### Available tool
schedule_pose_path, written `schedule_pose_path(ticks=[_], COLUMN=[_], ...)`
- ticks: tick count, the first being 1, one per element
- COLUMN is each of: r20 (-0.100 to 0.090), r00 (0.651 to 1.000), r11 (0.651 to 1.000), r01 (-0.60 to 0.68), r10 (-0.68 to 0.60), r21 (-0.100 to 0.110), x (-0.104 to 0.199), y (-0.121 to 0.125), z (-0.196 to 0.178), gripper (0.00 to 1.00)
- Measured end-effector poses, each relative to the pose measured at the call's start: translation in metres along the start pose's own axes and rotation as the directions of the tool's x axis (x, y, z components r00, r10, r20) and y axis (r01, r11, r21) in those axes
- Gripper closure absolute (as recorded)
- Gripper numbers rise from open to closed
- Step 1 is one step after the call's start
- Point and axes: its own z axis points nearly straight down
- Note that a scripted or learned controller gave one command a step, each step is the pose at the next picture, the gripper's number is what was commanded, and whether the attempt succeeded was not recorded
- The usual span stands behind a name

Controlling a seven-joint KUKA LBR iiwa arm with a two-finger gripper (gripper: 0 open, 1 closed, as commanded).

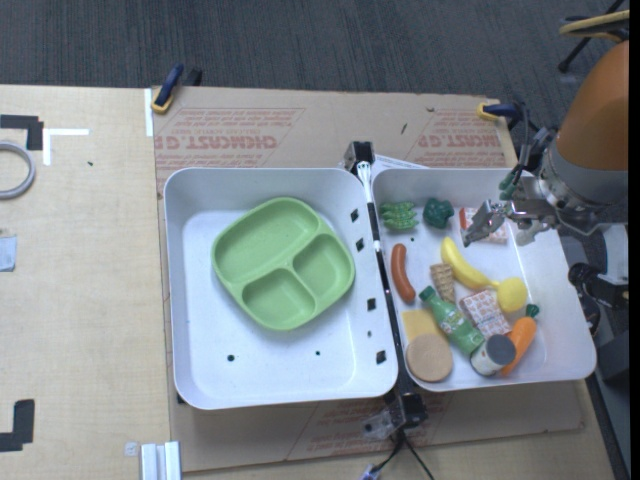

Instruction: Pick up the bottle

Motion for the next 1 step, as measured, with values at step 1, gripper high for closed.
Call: schedule_pose_path(ticks=[1], r20=[0.001], r00=[1.000], r11=[1.000], r01=[-0.001], r10=[0.001], r21=[0.000], x=[-0.0003], y=[0.0004], z=[-0.0093], gripper=[1.00])
